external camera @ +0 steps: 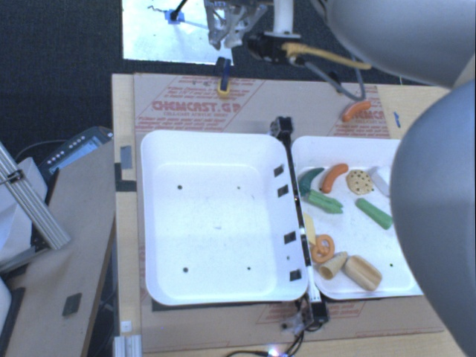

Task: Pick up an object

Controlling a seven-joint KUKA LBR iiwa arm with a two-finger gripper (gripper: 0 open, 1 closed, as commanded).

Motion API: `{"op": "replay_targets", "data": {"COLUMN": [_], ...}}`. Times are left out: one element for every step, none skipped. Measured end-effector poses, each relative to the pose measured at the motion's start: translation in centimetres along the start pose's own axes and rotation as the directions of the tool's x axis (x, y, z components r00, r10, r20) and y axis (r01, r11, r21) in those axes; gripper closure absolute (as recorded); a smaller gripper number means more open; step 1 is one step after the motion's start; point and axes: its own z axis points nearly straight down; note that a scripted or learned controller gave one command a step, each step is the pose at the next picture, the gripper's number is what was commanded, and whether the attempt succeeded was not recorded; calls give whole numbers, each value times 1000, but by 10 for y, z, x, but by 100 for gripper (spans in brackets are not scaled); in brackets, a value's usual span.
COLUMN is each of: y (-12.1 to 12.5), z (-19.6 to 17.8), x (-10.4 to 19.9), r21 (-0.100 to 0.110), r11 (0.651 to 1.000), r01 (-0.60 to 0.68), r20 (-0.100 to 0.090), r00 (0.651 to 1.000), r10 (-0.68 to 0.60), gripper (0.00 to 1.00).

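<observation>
Since the jaws hang way beyond the left bin's far rim, and I can't tell their state, nothing's picked yet. Candidates like the pretzel sit in the right bin.

Toy food pieces in my right bin

I see an orange sausage, a speckled cookie, green pods, a pretzel and a tan bread roll, all lying flat.
</observation>
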Motion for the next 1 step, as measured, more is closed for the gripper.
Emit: {"op": "replay_targets", "data": {"y": [-14], "z": [108], "x": [0], "r21": [21], "r11": [1000], "r01": [-1], "r20": [6], "r00": [1000], "r10": [1], "gripper": [100]}}
